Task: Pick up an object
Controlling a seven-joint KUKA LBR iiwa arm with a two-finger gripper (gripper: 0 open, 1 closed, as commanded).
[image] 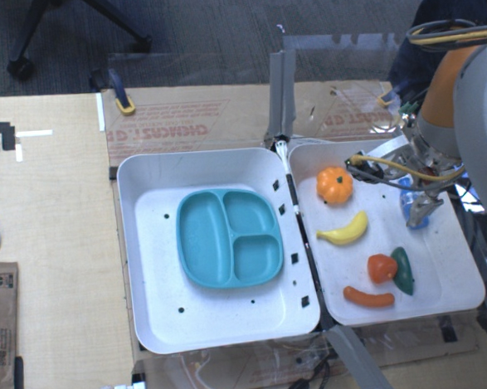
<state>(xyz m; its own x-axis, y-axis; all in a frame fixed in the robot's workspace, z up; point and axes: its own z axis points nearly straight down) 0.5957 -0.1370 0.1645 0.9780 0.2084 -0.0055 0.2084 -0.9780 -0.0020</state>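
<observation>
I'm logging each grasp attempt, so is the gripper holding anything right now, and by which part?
Nothing is seen held. The two-finger gripper sits over bare floor of the right white bin, apart from the orange toy pumpkin and yellow toy banana.

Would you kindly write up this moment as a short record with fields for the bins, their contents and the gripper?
left bin: holds a teal divided tray
right bin: holds toy foods
foods: orange pumpkin, yellow banana, red-and-green pepper, orange carrot
gripper: low over the right bin's far right side, apart from the foods
held object: none seen between the fingers
</observation>
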